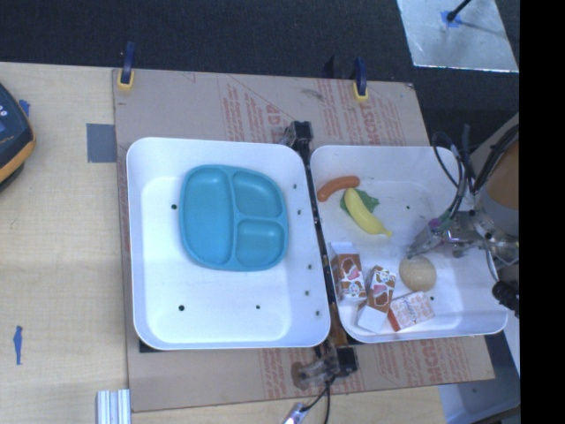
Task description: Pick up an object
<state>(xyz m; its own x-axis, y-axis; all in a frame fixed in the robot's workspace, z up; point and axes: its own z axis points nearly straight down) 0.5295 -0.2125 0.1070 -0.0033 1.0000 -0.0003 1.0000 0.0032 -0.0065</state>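
Wooden bench (53, 263) fills the left of the frame, with a cardboard sheet (221, 104) clamped over it and two white bins side by side. In the left bin (150, 316) we see a blue divided plate (234, 217) lying flat, left of centre in the picture. Moving right, the right bin (477, 321) holds the likely picks — an orange sausage (338, 186) and a yellow banana (364, 212) touching near its upper left, small cartons (366, 285) along its lower edge, and a tan potato (418, 274) just beside them. The gripper (434, 239) hangs just above and right of the potato; whether its jaws are open or closed we cannot tell. We judge the potato the nearest target — we should centre over it, descend straight, and close across its narrow width so it does not roll toward the cartons.
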